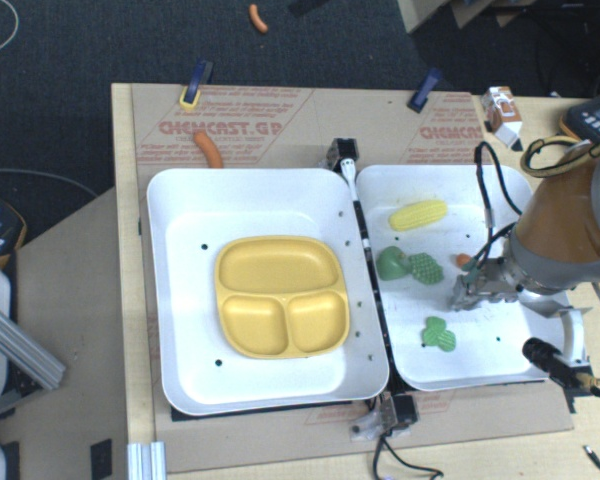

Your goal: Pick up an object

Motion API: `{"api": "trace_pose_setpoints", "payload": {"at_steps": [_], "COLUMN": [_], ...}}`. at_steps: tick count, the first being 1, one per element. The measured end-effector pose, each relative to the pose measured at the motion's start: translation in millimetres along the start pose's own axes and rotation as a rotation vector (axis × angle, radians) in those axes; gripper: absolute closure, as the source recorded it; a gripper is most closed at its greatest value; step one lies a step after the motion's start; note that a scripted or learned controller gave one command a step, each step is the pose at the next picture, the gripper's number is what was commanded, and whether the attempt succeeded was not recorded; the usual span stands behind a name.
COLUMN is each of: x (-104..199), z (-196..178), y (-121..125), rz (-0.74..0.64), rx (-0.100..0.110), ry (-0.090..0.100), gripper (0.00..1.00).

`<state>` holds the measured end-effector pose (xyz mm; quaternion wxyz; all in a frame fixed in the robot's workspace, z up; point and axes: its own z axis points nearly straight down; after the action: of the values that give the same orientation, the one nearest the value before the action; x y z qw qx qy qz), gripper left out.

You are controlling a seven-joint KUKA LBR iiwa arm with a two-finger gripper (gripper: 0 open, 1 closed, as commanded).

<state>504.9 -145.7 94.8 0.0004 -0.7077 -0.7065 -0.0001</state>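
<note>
Corn cob (418, 215), yellow and stubby, is lying in the right bin (500, 366) up near its far wall, long axis running roughly left to right with the right end tipped slightly up the picture, and it looks like the easiest target on offer. Just below it, two green pieces (410, 265) sit touching one another, and a third green piece (439, 335) rests alone nearer the front edge. Over in the left bin (180, 268) there's a yellow divided tray (280, 295), flat and square to the bin. Now the arm: the gripper (472, 293) is down low over the right bin's floor, just right of the green pair and well apart from the corn; whether its jaws are apart or together I cannot tell, the wrist hides them. A small orange bit (463, 261) peeks out right beside it. So nothing looks lifted yet, every toy reads as resting on the bin floor, and the whole grasp and lift is yet to come.
</note>
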Motion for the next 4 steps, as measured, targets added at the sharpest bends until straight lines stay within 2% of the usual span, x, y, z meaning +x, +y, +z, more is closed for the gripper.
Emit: {"api": "trace_pose_setpoints", "payload": {"at_steps": [2, 3, 4], "x": [-4.4, -4.6, 39.7], "z": [-117.9, -131.0, -138.8], "y": [-8.4, -7.4, 11.2], "rz": [-0.003, -0.003, -0.008], "rx": [-0.008, -0.005, -0.004], "ry": [-0.004, -0.003, 0.000], "gripper": [1.00, 1.00, 1.00]}}
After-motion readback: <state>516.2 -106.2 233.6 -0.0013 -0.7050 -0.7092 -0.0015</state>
